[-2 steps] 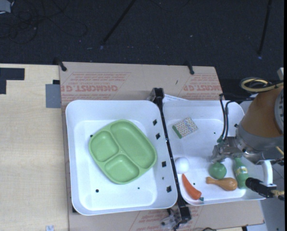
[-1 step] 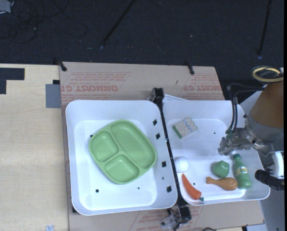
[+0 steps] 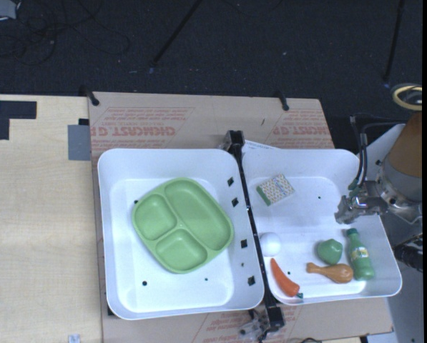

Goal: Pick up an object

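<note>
The right bin point(image 3: 320, 170) holds several small objects: a patterned sponge block point(image 3: 275, 189) near its back, a white ball point(image 3: 270, 244) by the divider, an orange carrot point(image 3: 285, 278) at the front, a green pepper point(image 3: 330, 250), a green bottle point(image 3: 359, 254) and a tan drumstick point(image 3: 330, 271). My gripper point(image 3: 350, 207) hangs over the bin's right side, just above the bottle's cap and apart from it. Nothing shows between its fingers.
The left bin point(image 3: 120, 277) carries a green divided plate point(image 3: 182, 224). A cardboard sheet point(image 3: 199, 120) lies under both bins on the wooden bench. The arm's grey body point(image 3: 406, 170) stands at the right edge beside the right bin.
</note>
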Action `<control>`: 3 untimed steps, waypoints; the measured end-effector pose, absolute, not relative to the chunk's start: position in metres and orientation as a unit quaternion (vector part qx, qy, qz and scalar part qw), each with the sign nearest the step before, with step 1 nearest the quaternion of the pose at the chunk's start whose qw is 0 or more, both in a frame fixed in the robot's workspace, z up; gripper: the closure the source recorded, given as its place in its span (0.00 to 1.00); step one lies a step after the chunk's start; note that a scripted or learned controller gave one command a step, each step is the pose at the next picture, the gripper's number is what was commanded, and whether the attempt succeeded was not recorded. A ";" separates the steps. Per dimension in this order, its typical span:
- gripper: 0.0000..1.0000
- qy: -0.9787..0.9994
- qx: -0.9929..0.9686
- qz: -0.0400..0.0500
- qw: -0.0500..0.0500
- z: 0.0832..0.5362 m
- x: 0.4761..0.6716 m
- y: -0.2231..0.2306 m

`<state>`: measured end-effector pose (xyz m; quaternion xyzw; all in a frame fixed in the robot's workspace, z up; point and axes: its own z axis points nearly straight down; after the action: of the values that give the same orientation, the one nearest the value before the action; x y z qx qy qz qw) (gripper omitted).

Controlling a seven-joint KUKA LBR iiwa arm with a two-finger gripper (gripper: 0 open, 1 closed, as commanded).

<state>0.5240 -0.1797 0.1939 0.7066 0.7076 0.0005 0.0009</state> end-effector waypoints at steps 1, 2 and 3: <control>1.00 0.708 0.707 0.001 0.002 0.247 0.525 -0.180; 1.00 0.709 0.706 0.000 -0.002 0.233 0.535 -0.130; 1.00 0.709 0.705 0.000 -0.001 0.238 0.552 -0.085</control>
<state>0.5525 -0.0850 0.2379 0.7054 0.7088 0.0003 -0.0013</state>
